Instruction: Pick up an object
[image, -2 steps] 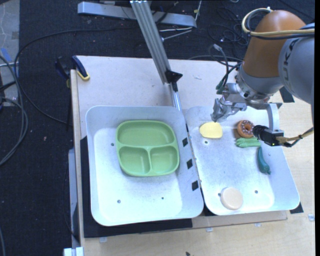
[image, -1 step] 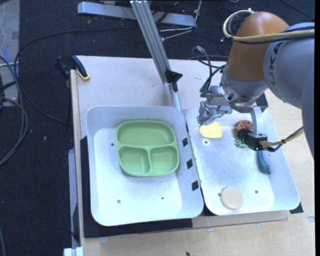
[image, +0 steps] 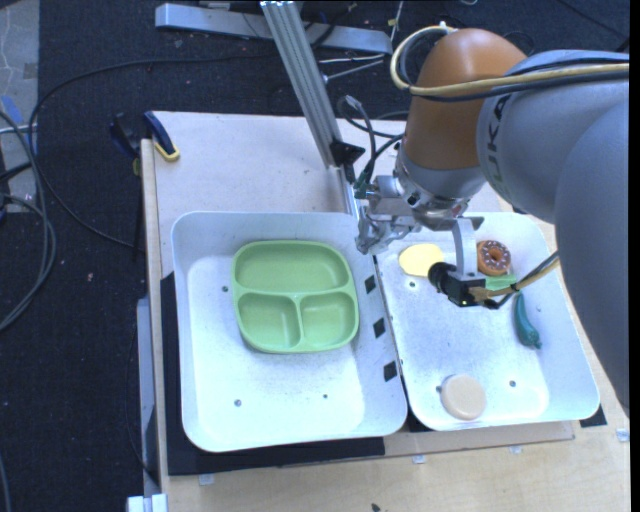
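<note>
Over the back end of the ridge where the two bins meet, my tool (image: 378, 232) hangs low, just above the rims, and I see nothing in it. Can't tell from this angle whether it's open or closed, honestly.

So I'd call this the approach step, with no pick made yet. Closest candidate is the yellow piece (image: 415, 260) at the back of the right bin (image: 450, 340), just beside the tool. A sprinkled doughnut (image: 493, 257) sits a bit further right, a teal piece (image: 526, 325) lies near the right wall, and a beige round piece (image: 463, 397) is at the front, well apart from the rest. The left bin (image: 280, 390) holds a green divided plate (image: 295, 295), which looks too wide and flat to be an easy grab.

My guess for the next move: shift right off the ridge, centre over the yellow piece, then drop straight down. Rim is close, so clipping it is the risk.

Pose-wise, the arm (image: 560, 130) comes in from the right over the desk (image: 250, 160), orange band up top, wrist pointing down.
</note>
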